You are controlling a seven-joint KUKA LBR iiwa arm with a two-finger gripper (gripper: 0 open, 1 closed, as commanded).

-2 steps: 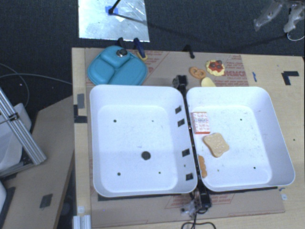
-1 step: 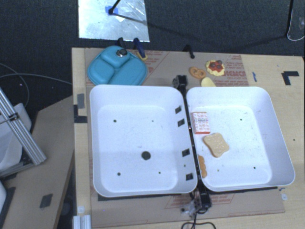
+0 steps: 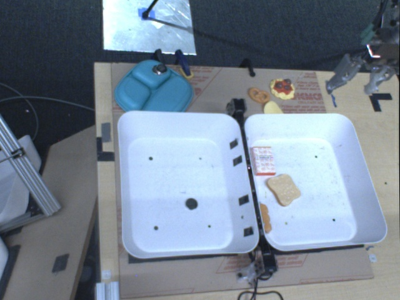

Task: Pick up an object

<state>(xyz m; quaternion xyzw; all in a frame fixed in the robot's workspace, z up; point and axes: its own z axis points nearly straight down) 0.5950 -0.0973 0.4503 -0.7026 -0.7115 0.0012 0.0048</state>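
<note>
In the right bin [image 3: 350, 167] a slice of toast [image 3: 283, 189] lies left of the middle. A red and white packet [image 3: 263, 160] lies just behind it. A small brown biscuit [image 3: 265, 218] rests against that bin's left wall. The left bin [image 3: 144, 136] holds one small dark round thing [image 3: 191, 204]. My gripper [image 3: 350, 89] hangs above the bench at the far right, behind the right bin's back corner. It is open, with nothing between its spread fingers, and it stands well away from every object.
A blue divided plate [image 3: 153, 89] sits on the bench behind the left bin. Toy foods lie behind the right bin: a pretzel [image 3: 258, 94], a small pizza [image 3: 282, 88] and a pale yellow piece [image 3: 272, 108]. A shiny sheet [image 3: 148, 15] lies on the floor beyond.
</note>
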